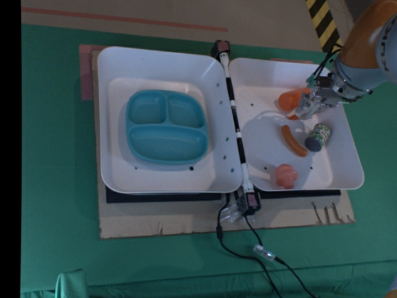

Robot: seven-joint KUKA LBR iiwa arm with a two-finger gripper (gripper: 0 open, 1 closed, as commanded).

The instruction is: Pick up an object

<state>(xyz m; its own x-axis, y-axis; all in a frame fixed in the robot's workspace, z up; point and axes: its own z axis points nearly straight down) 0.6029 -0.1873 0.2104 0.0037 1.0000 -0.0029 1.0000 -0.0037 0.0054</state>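
Right white bin (347, 166), arm slanting down, pincer (308, 107) beside orange object (289, 99)

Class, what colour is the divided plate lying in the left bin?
Light blue, a teal shade; the divided plate shows best in the camera view from above.

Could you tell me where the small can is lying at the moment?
The small can lies in the right bin, toward its right side, just right of the sausage and below the gripper.

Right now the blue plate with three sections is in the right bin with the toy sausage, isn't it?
Not quite. The camera view shows the blue plate lying in the left bin. The toy sausage is in the right bin, as you said.
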